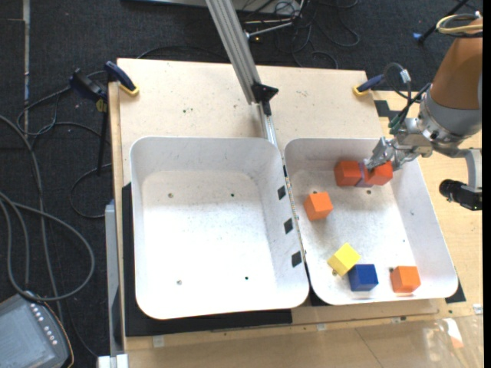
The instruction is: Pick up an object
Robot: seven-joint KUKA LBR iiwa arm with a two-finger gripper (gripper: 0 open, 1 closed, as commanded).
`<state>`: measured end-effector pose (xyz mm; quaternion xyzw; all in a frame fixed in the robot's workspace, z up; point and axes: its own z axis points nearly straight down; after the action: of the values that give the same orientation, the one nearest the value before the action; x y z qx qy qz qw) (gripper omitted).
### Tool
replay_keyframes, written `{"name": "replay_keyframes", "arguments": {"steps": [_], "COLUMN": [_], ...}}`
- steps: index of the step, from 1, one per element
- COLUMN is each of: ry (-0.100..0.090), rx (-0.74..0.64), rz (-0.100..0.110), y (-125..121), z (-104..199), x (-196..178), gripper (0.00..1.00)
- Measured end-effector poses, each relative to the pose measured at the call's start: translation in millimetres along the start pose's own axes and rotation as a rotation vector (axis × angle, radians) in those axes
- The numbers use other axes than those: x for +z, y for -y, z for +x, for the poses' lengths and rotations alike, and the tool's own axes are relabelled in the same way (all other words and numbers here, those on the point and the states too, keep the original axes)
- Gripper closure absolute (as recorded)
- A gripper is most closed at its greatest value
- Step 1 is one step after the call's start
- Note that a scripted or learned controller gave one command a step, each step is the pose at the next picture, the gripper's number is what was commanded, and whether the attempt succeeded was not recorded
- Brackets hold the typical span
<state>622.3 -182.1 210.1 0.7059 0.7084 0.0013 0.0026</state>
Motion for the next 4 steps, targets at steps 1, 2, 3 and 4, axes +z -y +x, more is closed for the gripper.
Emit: {"name": "replay_keyframes", "arguments": {"steps": [1, 2, 3, 4], "ry": [0.001, -0.004, -0.004, -0.003], "rx": [0.0, -0.005, -0.005, -0.004], "rz": [-0.001, 0.006, 0.005, 0.007], "y": [-2, 3, -6, -8], "z": [0, 57, 112, 156], "x": [-48, -51, -55, -53], "gripper": [1.0, 1.0, 1.0, 1.0]}}
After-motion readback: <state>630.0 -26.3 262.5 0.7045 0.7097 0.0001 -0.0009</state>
